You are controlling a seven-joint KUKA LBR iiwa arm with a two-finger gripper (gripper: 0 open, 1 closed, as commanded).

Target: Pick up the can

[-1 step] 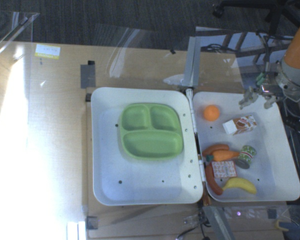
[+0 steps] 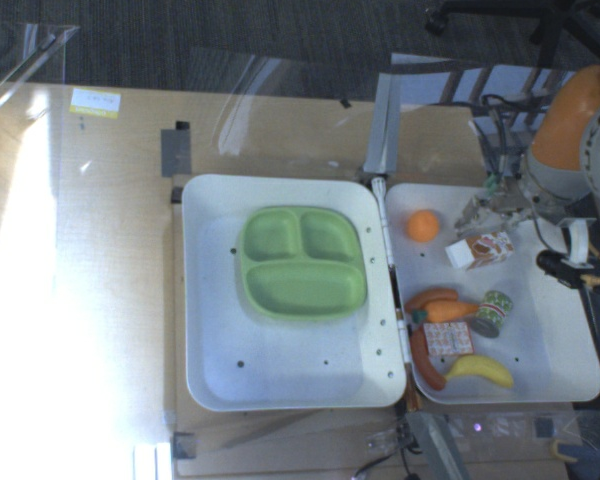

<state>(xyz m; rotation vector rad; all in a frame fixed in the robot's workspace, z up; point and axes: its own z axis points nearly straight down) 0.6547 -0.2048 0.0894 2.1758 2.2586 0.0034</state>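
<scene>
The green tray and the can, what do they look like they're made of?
Green tray: likely molded plastic, matte, with one even colour and soft rounded dividers. Can: small, lying tilted, with a printed green label; metal or toy plastic, too small to tell.

A divided plate is set in the left bin, while the right bin holds the can right of centre, a banana below it and a carton above.
</scene>
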